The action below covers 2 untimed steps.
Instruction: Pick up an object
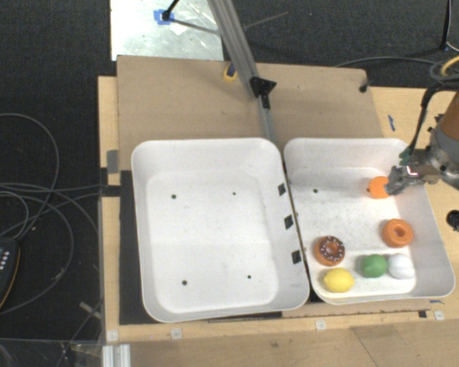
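Observation:
Several small objects lie in the right bin [344, 174]. A small orange ball [378, 187] sits near its far right side. My gripper [396, 182] reaches in from the right and is right against that ball's right side. Toward the bin's front are a brown sprinkled donut [330, 250], an orange ring donut [398, 233], a green ball [373, 266], a white ball [401, 267] and a yellow lemon [338, 280].
The left bin [149, 205] stands beside the right one, joined by black clips along the shared edge. A grey pole [241, 44] slants over the bench's back. Cables lie on the floor at the left.

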Tool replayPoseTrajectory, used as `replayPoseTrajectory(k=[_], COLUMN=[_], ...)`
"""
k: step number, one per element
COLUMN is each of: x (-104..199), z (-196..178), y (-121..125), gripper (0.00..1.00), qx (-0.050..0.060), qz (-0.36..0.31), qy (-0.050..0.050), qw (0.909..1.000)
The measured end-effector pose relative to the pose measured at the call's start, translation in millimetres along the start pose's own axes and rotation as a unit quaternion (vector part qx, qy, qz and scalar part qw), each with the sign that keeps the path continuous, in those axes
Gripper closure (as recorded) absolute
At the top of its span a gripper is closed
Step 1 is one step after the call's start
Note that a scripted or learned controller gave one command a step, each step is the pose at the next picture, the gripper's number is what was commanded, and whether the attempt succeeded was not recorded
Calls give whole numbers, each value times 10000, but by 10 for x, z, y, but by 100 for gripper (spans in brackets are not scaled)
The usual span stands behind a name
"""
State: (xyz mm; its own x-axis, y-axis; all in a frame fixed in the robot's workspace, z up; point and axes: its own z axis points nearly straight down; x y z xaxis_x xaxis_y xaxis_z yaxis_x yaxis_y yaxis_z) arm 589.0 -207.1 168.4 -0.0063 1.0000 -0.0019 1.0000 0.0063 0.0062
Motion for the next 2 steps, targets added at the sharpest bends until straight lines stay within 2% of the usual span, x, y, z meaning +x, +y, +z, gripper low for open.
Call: replayPoseTrajectory(k=[1,2], x=[82,82], z=[-605,-504], y=[42,50], gripper=[100,100], qx=[-11,21], qz=[-5,-1], qy=[-2,2], qw=[10000,10000])
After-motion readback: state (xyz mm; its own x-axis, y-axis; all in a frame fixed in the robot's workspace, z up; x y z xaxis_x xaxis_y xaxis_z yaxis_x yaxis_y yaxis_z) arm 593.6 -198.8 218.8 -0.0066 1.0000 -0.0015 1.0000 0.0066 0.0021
